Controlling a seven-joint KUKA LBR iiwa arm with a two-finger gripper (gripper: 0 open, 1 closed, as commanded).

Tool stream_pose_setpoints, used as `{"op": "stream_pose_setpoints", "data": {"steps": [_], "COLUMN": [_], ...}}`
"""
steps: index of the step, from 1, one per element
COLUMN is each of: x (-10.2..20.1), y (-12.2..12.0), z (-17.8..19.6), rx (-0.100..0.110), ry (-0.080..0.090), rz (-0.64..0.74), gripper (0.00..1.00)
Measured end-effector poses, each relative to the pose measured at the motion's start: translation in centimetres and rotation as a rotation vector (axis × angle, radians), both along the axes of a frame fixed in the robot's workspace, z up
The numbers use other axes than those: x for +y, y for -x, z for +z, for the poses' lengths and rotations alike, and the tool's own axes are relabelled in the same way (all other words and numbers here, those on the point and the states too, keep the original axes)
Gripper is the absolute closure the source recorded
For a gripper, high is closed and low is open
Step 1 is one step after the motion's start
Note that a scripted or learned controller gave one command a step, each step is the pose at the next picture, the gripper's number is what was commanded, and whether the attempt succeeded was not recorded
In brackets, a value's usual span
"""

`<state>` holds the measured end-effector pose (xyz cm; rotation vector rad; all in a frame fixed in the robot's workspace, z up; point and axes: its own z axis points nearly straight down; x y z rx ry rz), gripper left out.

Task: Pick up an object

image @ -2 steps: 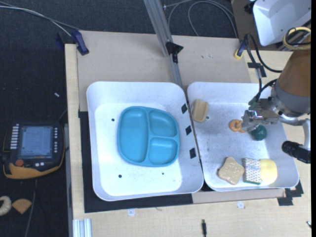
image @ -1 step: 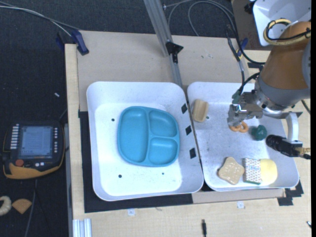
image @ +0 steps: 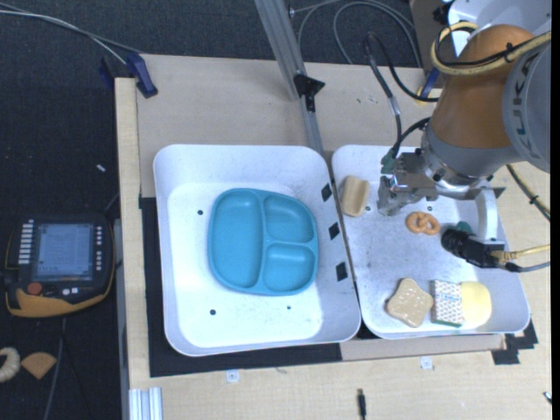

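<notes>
Gripper [image: 398,195]: seen low over the right bin, at its upper left part; the metal finger assembly hangs from the grey arm with the orange band [image: 477,81] that enters from the right.
Finger state: cannot be told; the wrist body and cabling mask the tips, and nothing is seen held between them.
Nearest thing: a small tan, block-shaped foam piece [image: 353,196], lying just beside the gripper on its left, near the wall shared by the two bins; its long axis is seen running roughly up and down the view.
Second candidate: a small orange pretzel-shaped toy [image: 423,224], lying near the gripper, to the lower right.
Farther things: a beige cracker-like square [image: 409,303], a patterned white-and-green sponge block [image: 448,303] and a pale yellow rounded piece [image: 475,302], ranged along the bin's near edge, well apart from the gripper.
Container: the shallow white right bin [image: 372,160].
Neighbouring bin: the shallow white left bin [image: 175,234], bearing a blue three-compartment plastic tray [image: 262,240].
Deciding relation: a short shift to the left is judged enough to bring the gripper over the tan piece.
</notes>
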<state>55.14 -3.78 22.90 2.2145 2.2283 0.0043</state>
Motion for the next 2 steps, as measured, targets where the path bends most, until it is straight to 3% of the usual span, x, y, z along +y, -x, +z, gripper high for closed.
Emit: {"op": "stream_pose_setpoints", "data": {"steps": [2], "x": [10.8], "y": [-2.4], "z": [0.1], "rx": [0.0], "ry": [-0.001], "rz": [0.0], "gripper": [1.0]}}
